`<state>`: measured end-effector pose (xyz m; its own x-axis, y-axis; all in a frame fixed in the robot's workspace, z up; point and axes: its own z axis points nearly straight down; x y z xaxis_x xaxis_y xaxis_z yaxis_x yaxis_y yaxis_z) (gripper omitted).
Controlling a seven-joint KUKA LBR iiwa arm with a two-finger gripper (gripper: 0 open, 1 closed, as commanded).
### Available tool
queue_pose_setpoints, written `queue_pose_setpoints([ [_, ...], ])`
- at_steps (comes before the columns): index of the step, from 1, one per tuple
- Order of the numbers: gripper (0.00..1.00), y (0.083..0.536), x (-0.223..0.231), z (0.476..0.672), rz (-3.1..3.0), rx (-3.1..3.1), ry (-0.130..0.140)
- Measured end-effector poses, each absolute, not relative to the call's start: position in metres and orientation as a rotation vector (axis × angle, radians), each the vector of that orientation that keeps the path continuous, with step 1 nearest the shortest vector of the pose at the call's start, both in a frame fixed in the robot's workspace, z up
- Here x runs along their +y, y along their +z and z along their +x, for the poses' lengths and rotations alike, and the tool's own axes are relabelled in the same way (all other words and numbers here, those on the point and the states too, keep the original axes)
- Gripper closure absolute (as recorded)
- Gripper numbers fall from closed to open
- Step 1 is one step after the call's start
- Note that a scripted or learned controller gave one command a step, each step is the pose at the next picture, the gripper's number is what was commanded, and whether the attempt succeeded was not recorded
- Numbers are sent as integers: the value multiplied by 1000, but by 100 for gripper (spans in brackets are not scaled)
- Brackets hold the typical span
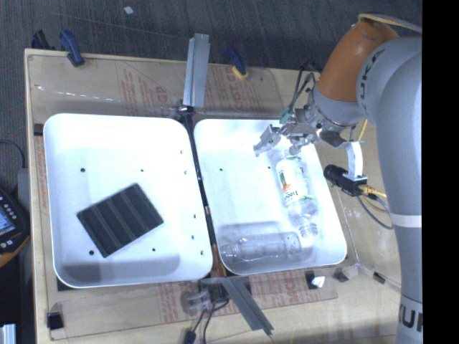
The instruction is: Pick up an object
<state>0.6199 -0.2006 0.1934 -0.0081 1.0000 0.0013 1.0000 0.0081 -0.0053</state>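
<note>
Tool [276, 139] at right bin's [215, 192] far edge, fingers spread, gripping nothing. Two bottles: labelled [294, 185] by right wall, clear [262, 248] along near wall. Dark pad [120, 218] in left bin [64, 142].

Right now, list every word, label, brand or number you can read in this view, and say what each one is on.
"KU": dark letters on the grey arm beside its orange band, cut off.
Red lettering on the board under the bins: repeated, too faint to read.
Label on the small bottle in the right bin: an orange mark and print, too blurred.
Screen of the handheld device at the left edge: too small.
</note>
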Motion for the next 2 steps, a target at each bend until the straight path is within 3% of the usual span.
queue_pose_setpoints([
  [1,100,203,-199,621,-2200,-2234,5],
  [2,100,98,-200,605,-2369,-2057,4],
])
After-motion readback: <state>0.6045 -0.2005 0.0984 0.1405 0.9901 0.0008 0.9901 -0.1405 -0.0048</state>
